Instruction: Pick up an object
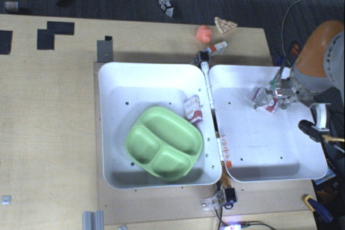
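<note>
— Where's the pick?
— My pincer (269, 98) sits low in the right bin (269, 164), near its far edge, over a small red-white object (268, 105). Whether I'm grasping it, can't tell.

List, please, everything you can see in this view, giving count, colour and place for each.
bins: 2, white, side by side on the bench, left bin, right bin
divided plate: 1, green, in the left bin
small packet: 1, red and white, left bin, at the plate's upper right edge
ball: 1, orange-pink, on the bench behind the bins
wedge-shaped item: 1, tan, beside the ball
tube: 1, red and white, bench, just behind the bins
bench: 1, light wood
arm: 1, grey with orange band, from the right
pincer: 1, metallic, over the right bin
</note>
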